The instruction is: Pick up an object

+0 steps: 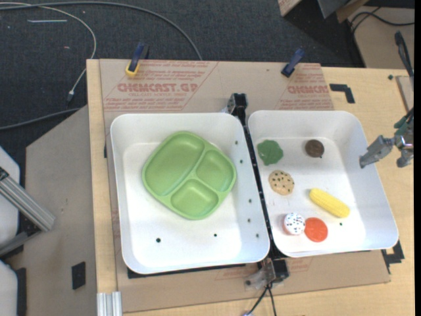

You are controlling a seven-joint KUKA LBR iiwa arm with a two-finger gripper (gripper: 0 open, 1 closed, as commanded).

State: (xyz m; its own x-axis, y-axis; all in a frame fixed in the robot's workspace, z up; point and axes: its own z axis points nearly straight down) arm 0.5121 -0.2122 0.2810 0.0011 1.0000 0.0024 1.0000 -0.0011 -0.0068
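The right bin [355, 127] holds several small items: a green leafy piece [270, 152], a brown ball [314, 149], a spotted cookie [281, 182], a yellow corn-like piece [329, 203], a white dotted die [294, 224] and an orange disc [316, 230]. My gripper [380, 150] hangs over the right bin's right rim, to the right of the brown ball and apart from every item. Nothing shows in its grasp.
The left bin [125, 196] bears a green divided plate [189, 174]. A black clip [237, 103] sits at the bins' far junction. Blue clamps [137, 58] [293, 62] hold the cardboard sheet. A cable [79, 38] runs across the dark floor behind.
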